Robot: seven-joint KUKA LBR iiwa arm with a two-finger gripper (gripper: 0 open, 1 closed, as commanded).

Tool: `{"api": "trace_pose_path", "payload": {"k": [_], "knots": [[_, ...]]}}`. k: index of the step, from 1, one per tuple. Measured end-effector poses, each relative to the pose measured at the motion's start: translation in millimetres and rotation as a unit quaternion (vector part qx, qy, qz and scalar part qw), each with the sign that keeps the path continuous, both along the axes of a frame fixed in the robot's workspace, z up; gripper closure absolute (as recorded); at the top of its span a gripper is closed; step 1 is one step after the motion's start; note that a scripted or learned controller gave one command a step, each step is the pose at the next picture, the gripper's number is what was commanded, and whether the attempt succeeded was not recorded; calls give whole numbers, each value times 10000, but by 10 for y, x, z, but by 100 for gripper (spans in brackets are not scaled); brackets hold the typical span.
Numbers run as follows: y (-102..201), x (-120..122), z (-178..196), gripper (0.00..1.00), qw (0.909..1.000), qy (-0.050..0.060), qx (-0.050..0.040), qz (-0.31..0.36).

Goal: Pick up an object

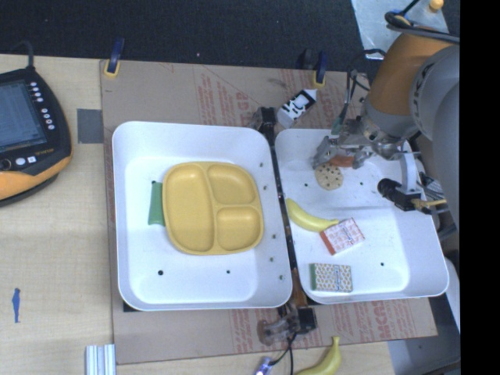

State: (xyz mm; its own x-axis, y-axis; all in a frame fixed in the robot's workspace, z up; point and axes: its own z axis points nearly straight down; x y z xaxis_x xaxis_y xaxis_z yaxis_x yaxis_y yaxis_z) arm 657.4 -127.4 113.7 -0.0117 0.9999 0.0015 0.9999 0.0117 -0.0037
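- Right now the pincer (337, 156) hangs low over the far part of the right white bin (406, 276); whether it is apart or together, I cannot tell.
- Just beside it, on the near side, lies the round speckled cookie (330, 179), the closest candidate; being round, it has no long axis.
- Further toward the near edge lies the yellow banana (309, 216), its long axis slanting from far-left to near-right, tip pointing at the red-and-white packet (343, 235).
- My judgement: a short move toward the camera would reach the cookie.
- Only 1 arm serves.
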Motion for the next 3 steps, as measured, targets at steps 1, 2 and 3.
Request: {"api": "trace_pose_path", "payload": {"k": [1,2,3], "knots": [[-4,4,104,100,10000,-8,-4,13],[-3,4,103,0,10000,-6,-5,16],[122,-16,-223,0,10000,7,-10,-34]]}}
